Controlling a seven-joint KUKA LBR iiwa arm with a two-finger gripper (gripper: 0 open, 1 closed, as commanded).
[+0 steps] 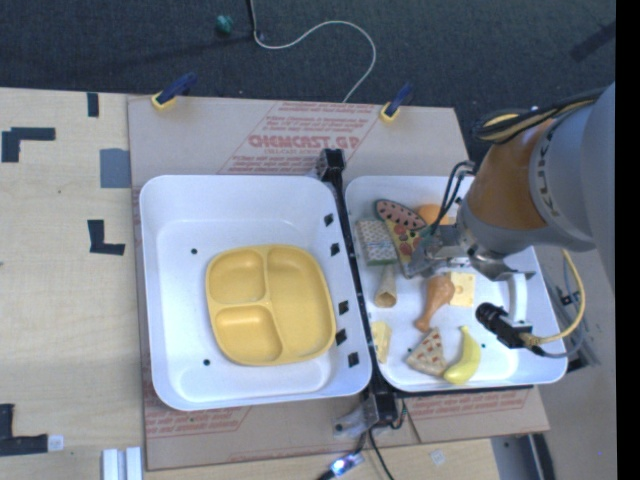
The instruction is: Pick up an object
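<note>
Dark carpet lies beyond the bench's far edge, and a cardboard sheet (300, 138) under both bins carries red print; you can make out something like "CHEMCAST GP" near its far edge, the smaller lines too blurred to read.

Going left to right, the left bin (165, 208) holds a yellow divided plate (268, 303) near its middle. The right bin (540, 373) is crowded: a grey waffle-like piece (376, 241) against its left wall, a pizza slice (398, 218) at the far side, a small beige roll (386, 288), a drumstick (435, 300) near the centre, a cheese square (463, 288) just beside it, another wedge (428, 352) and a banana (463, 358) at the near edge.

The gripper (432, 251) sits low among the pizza slice and drumstick; you cannot tell how its jaws stand, and nothing is visibly held.

Your main risk, as I judge it, is crowding: the toys lie close together, so a closing grip may pinch two, or nudge the smooth, rounded drumstick aside and come up with nothing. Pressing near the left wall could also jam a finger against the waffle piece
</note>
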